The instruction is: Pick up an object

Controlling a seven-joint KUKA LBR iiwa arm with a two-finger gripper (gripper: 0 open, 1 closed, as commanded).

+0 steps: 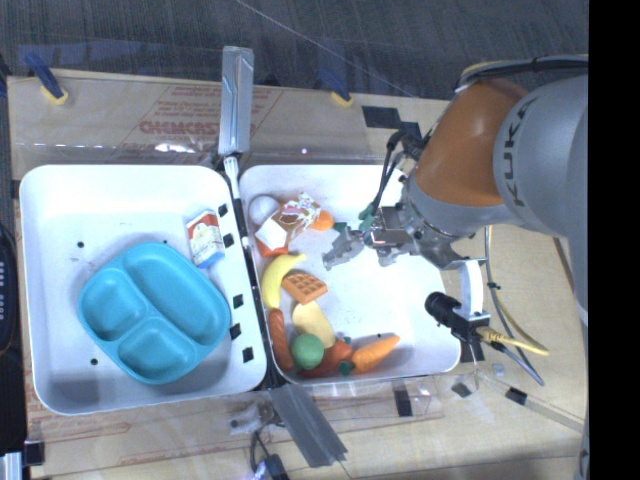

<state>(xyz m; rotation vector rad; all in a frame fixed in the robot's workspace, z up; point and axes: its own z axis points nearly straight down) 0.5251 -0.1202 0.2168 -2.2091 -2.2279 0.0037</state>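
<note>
My gripper [343, 245] hangs over the middle of the right bin [400, 313], with its fingers apart and nothing between them. To its left a heap of toy food lies against the bin's left wall: a yellow banana [274, 274], a brown waffle [305, 288], a pale yellow piece [313, 321], a green ball [307, 351], an orange carrot [375, 350] and a red piece [277, 332]. Further back lie a white egg [262, 208], a red and white wedge [272, 236] and a wrapped snack [298, 212].
The left bin [60, 218] holds a blue divided tray [152, 311] and a small red and white carton [205, 236]. A metal divider [235, 98] runs up between the bins. The grey arm with its orange band [470, 148] covers the right bin's right side.
</note>
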